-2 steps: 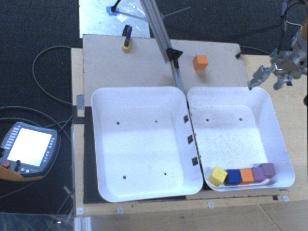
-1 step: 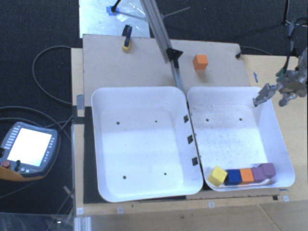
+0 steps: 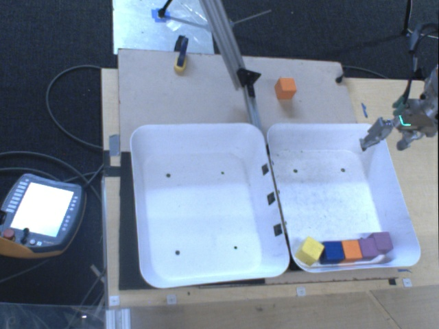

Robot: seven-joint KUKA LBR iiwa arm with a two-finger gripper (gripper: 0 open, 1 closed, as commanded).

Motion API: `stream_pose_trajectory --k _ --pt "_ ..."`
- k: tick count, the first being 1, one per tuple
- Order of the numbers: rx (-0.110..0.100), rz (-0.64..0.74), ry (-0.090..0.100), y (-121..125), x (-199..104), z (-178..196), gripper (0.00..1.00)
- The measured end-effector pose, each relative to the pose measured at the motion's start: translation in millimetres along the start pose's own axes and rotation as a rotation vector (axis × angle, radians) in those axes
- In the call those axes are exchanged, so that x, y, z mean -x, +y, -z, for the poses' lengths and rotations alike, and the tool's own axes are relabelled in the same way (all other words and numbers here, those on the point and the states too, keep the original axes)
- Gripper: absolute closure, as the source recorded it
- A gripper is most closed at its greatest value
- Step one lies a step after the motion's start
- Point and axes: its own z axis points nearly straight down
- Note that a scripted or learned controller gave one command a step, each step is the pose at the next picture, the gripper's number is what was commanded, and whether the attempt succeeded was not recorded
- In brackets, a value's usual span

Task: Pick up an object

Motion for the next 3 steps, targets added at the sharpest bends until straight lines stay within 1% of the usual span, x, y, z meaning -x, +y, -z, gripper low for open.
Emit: stream_pose_trajectory --k 1,2,3 --pt "-0.008 -0.001 0.004 -15 -11 -109 0.0" --pt "0.004 0.0 0.0 -12 -9 -93 1.0" --pt "0.002 0.011 0.004 47 -76 -122 1.0"
